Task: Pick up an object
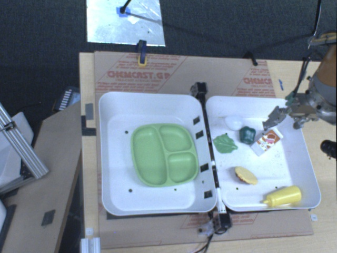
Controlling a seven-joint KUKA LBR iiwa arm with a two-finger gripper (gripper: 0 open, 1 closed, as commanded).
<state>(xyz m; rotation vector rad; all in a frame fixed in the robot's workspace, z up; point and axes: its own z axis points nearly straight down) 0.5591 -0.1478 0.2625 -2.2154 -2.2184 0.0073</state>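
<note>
Grey metal, your tool point(275, 117) is hovering over the right bin's point(310, 181) far edge; you cannot tell its opening, and it is gripping nothing visible. The red-and-white packet point(267, 140) is lying just below-left, its long axis slanting toward the tool.

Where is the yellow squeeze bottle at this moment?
The yellow squeeze bottle lies on its side in the right bin, near its front right corner, right of the small taco.
</note>
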